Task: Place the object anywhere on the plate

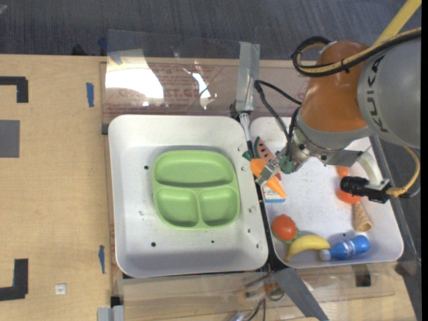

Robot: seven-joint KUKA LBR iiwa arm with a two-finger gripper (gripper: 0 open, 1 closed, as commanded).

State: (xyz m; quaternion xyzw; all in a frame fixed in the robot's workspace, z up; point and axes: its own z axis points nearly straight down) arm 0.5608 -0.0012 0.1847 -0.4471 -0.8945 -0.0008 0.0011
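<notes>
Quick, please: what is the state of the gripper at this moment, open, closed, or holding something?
Gripper: cannot be told; it sits low at the right bin's left edge, among the toy food.

Plate (pixel 196 195): and here it is, light green all over, three compartments in the same plain shade.
Left bin (pixel 127 199): white, dotted with a few small dark holes.
Right bin (pixel 384 243): white too.
Arm (pixel 394 92): grey casing, and there's the orange band (pixel 334 95) glowing above the wrist.
Cables (pixel 314 49): black, with a yellow one running far right.
Desk (pixel 47 179): pale tan wood, black corner marks, bits of blue tape.
Carton (pixel 273 191): orange and white, at the right bin's left edge.
Tomato (pixel 285 227): red with orange.
Banana (pixel 307 245): yellow.
Bottle (pixel 348 248): blue, white cap end.
Cone (pixel 362 214): tan, near right.
Floor (pixel 200 12): dark grey, finely striped.
</notes>
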